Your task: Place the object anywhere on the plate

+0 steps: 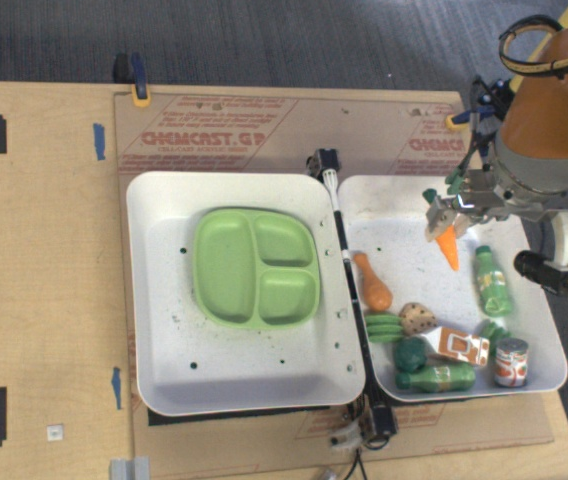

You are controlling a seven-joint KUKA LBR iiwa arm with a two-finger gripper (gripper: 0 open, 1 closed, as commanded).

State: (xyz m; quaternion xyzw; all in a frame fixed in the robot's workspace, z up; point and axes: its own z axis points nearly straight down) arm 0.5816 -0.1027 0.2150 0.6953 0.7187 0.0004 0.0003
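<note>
Gripper: I see the gripper [451, 220] over the upper part of the right bin [554, 368], on the grey arm [539, 118] reaching in from the right.
Fingers: I read them as narrowed onto the top of an orange toy carrot [448, 247], which hangs point-down from between them.
Carrot position: I place it above the right bin's floor, in the bin's upper middle, well apart from the plate.
Plate: I note a green three-compartment plate [257, 266] lying flat in the middle of the left bin [154, 368]; nothing sits on it.
Divide: the two bins meet along raised rims, with a black clamp [324, 161] at the top of the seam.
Nearby items: a green bottle [491, 281] lies just right of the carrot; an orange-brown drumstick-shaped toy [370, 281] lies near the seam.
Lower clutter: a speckled cookie [416, 317], green toys [426, 366], an orange-and-white packet [460, 345] and a small can [510, 361] crowd the bottom of the right bin.
Open room: I see bare white floor all round the plate, and bare floor left of the carrot up to the seam.
</note>
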